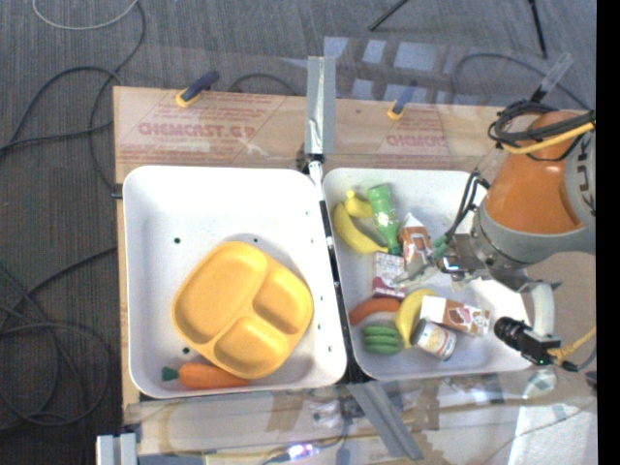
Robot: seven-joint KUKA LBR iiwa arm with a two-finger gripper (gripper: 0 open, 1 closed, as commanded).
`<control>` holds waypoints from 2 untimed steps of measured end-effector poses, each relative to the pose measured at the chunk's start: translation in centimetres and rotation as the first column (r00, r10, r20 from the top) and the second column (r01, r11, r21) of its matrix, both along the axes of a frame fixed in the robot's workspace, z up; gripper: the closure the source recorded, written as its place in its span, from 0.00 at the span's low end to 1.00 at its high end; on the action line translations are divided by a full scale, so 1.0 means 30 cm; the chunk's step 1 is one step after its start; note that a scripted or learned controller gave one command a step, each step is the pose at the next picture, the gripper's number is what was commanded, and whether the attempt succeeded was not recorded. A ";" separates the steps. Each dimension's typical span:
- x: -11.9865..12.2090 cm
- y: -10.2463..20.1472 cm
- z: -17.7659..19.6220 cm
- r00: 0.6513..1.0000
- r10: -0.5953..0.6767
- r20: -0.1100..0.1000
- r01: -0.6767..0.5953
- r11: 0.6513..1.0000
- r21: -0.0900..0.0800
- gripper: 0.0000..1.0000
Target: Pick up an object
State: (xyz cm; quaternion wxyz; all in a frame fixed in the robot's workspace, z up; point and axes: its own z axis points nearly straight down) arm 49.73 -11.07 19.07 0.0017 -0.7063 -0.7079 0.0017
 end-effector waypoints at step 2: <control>-0.031 -0.004 -0.311 0.997 0.071 0.014 -0.071 0.997 0.000 1.00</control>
